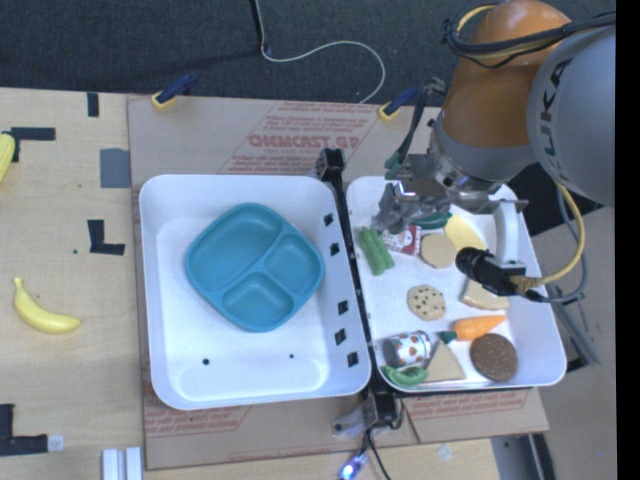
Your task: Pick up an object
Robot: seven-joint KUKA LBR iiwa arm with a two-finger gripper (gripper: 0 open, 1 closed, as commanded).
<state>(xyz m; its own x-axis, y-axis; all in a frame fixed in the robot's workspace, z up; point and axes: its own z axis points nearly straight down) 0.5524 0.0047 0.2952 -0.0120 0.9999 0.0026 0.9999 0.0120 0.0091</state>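
Here the green pickle (pixel 377 251) lies at the right bin's (pixel 545 368) left edge, the pincer (pixel 397 211) just above it; whether it is open or closed I cannot tell. Best to descend straight, straddling the pickle, clear of the red-and-white packet (pixel 406 239) beside it.

Two white bins (pixel 165 268), one blue divided plate (pixel 255 265), two bananas (pixel 42 312), one cookie (pixel 427 301), one carrot (pixel 478 326), one brown patty (pixel 494 357).
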